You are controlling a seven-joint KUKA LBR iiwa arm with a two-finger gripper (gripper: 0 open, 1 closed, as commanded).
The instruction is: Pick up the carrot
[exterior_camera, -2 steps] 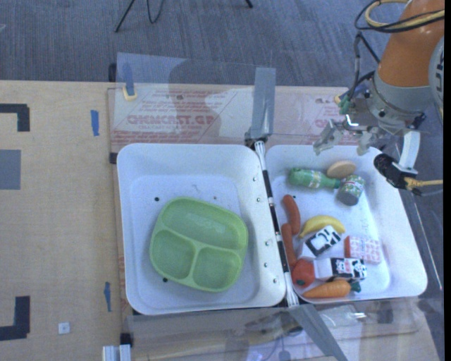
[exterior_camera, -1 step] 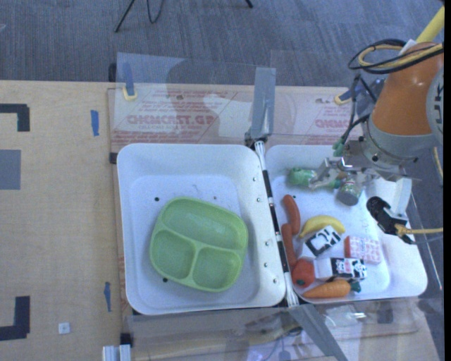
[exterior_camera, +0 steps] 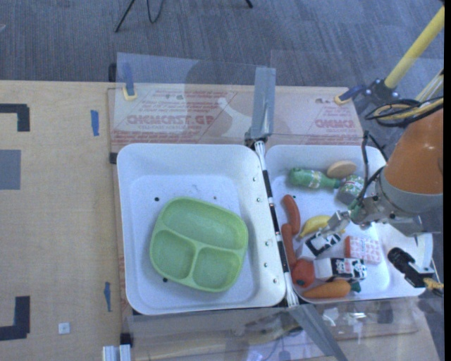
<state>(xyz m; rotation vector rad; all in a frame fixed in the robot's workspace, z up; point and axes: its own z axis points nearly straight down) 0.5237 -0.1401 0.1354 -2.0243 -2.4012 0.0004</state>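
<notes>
Camera view, wood bench (exterior_camera: 56,211), grey carpet beyond, carrot (exterior_camera: 328,288) in rt bin (exterior_camera: 405,278), fingers (exterior_camera: 338,223) state unclear

a pale wooden bench top (exterior_camera: 56,211) fills the left and middle. beyond its far edge lies a grey carpeted floor (exterior_camera: 296,35), where thin dark stand legs (exterior_camera: 137,14) rest. on the bench's left part sit black corner marks (exterior_camera: 17,116), a grey square (exterior_camera: 8,169) and short blue tape strips (exterior_camera: 94,122). clear plastic sheets (exterior_camera: 190,106) stand along the bench's far side. lighting is even and soft.
</notes>
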